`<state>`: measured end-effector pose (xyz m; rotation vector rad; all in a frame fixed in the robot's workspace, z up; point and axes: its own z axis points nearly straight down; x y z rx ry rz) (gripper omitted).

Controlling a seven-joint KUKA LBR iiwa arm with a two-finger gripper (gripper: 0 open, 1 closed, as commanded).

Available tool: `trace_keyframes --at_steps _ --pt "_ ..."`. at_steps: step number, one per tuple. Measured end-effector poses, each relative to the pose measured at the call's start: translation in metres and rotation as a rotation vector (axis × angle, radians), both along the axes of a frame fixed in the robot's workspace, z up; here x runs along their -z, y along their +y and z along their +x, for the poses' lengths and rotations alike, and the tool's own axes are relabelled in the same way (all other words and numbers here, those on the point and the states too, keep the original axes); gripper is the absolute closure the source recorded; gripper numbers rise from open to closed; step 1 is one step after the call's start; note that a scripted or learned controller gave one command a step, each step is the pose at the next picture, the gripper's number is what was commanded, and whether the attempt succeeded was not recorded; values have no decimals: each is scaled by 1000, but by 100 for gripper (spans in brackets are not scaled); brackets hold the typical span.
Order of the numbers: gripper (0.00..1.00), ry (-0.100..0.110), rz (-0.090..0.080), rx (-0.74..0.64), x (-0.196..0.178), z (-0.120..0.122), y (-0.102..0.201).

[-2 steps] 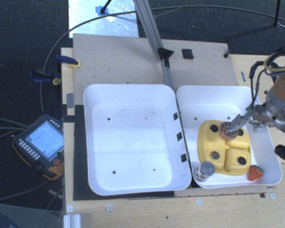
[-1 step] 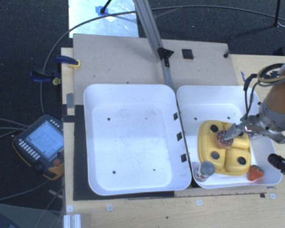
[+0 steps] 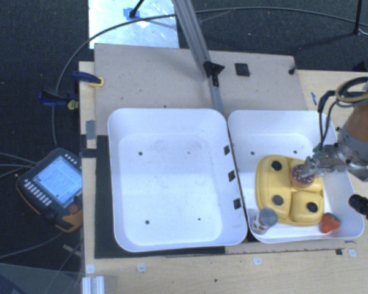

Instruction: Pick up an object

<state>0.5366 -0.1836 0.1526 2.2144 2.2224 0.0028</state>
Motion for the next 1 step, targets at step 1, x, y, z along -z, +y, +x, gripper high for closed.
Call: trace_keyframes --at_steps 1 --pt "100 -4 0 -2 -63 2 5"
